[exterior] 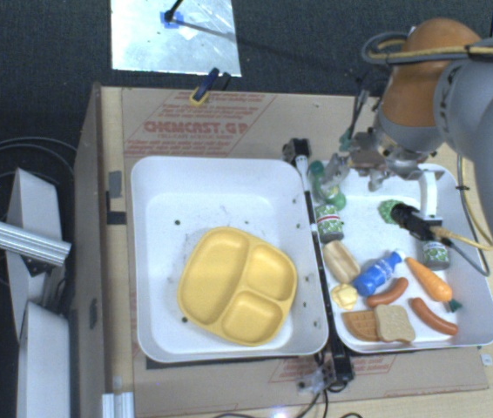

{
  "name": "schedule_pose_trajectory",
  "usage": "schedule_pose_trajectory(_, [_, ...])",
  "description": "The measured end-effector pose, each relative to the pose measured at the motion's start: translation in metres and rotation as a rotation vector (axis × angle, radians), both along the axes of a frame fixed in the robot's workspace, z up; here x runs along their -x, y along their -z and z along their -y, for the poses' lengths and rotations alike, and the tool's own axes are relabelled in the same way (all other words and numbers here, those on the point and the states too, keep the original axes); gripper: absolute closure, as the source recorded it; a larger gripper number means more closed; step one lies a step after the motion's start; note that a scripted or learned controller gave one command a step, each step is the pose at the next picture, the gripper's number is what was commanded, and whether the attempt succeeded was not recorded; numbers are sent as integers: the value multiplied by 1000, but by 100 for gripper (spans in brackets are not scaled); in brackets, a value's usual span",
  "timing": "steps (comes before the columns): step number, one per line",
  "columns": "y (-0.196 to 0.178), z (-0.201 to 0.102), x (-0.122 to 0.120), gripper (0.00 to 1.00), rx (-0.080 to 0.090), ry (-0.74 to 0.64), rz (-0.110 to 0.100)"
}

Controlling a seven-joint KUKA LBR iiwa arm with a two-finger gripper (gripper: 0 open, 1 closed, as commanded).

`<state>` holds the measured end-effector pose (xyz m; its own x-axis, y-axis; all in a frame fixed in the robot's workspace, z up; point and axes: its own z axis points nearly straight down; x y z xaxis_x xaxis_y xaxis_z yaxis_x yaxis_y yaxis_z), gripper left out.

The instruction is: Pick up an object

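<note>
Gripper [351, 165] is seen at right bin's [482, 307] upper left corner; jaws' state cannot be told. Inside that bin are lying blue bottle [377, 274], carrot [428, 279], sausages, bread. Yellow tray [236, 283] is sat in the bin beside it

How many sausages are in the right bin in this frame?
2. One sausage lies just right of the blue bottle, above the bread slice. The other sausage lies near the bin's front right corner, below the carrot. The arm could hide more.
</note>
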<state>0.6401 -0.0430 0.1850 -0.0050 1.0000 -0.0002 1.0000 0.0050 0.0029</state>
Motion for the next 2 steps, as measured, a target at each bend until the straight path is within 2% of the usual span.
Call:
schedule_pose_trajectory(1, [19, 57, -29, 0, 1, 4, -1])
schedule_pose_trajectory(2, [94, 96, 16, 0, 2, 3, 5])
